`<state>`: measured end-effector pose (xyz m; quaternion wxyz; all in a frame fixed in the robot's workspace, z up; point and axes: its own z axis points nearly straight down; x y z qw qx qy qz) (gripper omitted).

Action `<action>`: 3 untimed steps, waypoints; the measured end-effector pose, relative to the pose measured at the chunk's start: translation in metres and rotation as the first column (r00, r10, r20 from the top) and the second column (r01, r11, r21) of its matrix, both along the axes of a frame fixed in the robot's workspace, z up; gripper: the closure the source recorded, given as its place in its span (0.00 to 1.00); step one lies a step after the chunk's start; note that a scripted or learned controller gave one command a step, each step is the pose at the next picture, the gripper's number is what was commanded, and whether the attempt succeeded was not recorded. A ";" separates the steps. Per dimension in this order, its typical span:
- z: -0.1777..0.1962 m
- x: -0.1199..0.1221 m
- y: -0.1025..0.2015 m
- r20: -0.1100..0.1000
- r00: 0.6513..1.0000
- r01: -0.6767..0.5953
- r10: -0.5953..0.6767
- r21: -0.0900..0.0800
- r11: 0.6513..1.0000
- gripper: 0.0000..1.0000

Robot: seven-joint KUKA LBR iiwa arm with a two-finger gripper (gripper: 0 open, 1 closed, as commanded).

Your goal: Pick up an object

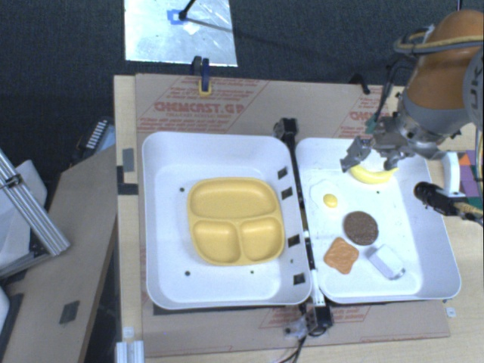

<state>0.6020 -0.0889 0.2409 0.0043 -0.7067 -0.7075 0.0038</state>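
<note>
Two shallow white bins sat side by side on the bench. The left bin held a yellow divided tray, lying flat near its middle. The right bin held the loose things: a yellow banana at the far side, a fried egg nearer and to the left of it, a dark brown round patty near the middle, an orange-brown piece just left of and nearer than the patty, and a small pale block to the right of that piece. The arm reached in from the right, its orange band high at the far right corner, and the gripper hung spread over the banana, one finger to its left end and the other above its right end. Whether the fingers actually touched the banana could not be told from this slant; it seemed to lie on the bin floor, not clasped.
</note>
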 end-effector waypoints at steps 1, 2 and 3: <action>0.008 0.002 0.000 0.013 1.000 -0.002 0.002 -0.001 1.000 0.00; -0.041 -0.004 -0.008 0.011 1.000 0.000 0.000 -0.001 1.000 0.00; -0.096 -0.010 -0.012 0.013 1.000 0.000 0.000 -0.001 1.000 0.00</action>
